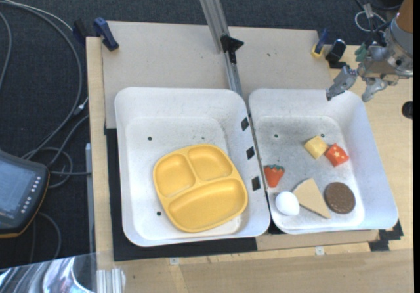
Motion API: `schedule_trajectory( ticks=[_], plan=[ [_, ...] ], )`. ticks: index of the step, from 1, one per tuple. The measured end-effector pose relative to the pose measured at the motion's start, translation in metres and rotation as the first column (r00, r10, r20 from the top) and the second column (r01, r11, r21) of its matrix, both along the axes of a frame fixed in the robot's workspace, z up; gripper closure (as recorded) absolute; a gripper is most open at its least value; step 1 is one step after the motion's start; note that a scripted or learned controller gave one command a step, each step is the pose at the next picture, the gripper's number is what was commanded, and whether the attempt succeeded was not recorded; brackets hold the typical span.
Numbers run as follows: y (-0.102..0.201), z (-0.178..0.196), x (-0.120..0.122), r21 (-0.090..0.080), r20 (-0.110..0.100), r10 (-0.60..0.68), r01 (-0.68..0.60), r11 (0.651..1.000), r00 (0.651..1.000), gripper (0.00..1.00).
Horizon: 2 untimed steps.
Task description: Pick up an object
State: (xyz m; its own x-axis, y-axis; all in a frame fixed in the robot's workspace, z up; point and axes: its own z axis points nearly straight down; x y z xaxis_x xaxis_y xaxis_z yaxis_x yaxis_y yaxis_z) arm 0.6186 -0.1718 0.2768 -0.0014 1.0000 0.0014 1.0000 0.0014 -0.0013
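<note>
The right bin [367, 129] holds several small toy foods: a yellow block [315, 147], a red block [337, 154], a strawberry [274, 174], a white egg [287, 203], a tan wedge [313, 197] and a brown round cookie [340, 198]. My gripper [355, 86] hovers over the far right corner of that bin, well behind the yellow and red blocks. Its two fingers are spread apart with nothing between them.
The left bin [131, 114] holds a yellow divided plate [199, 186]. A slanted metal pole [211, 2] rises behind the bins. Blue clamps [105, 32] sit at the board's far corners. Cables and a pendant [20, 196] lie left of the bench.
</note>
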Motion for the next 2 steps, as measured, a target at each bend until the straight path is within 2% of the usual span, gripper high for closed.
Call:
schedule_trajectory(
  ticks=[1, 2],
  plan=[
    [0.0, 0.0, 0.0, -0.001, -0.001, 0.001, -0.001, 1.0, 1.0, 0.0],
    [0.004, -0.047, -0.008, 0.0, -0.005, -0.001, 0.001, 1.0, 1.0, 0.0]
  ],
)
